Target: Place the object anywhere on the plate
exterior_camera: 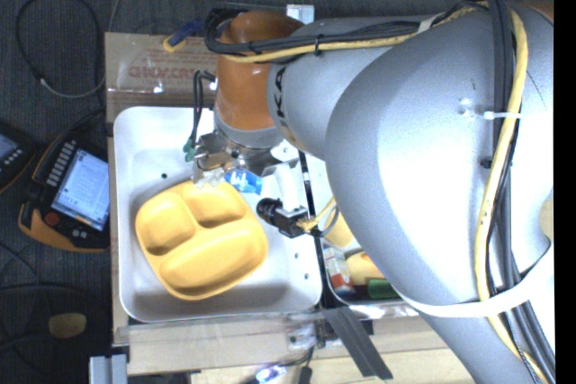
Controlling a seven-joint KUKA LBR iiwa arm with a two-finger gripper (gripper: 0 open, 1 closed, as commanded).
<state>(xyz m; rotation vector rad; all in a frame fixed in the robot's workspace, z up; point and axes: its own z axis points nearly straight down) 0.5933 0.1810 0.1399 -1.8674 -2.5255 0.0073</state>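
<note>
Arm (423, 148): grey, with an orange band at the wrist, reaching in from 3 o'clock and covering the right half of the bench.
Gripper (225, 168): low over the left bin, at the plate's 12 o'clock edge; whether the claw is spread or pinched cannot be told, the wrist hiding it.
Plate (200, 238): yellow, three compartments, lying tilted in the left bin.
Object (245, 182): a small blue thing just under the gripper, at the plate's 1 o'clock rim; whether it touches the plate is unclear.
Left bin (135, 144): white, shallow, bearing the plate.
Right bin (355, 270): mostly under the arm; red, yellow and green items show at its near edge.
Cardboard (153, 67): at 11 o'clock, faint red print, unreadable.
Pendant (67, 193): at 9 o'clock on the floor, lit screen, text too small to read.
</note>
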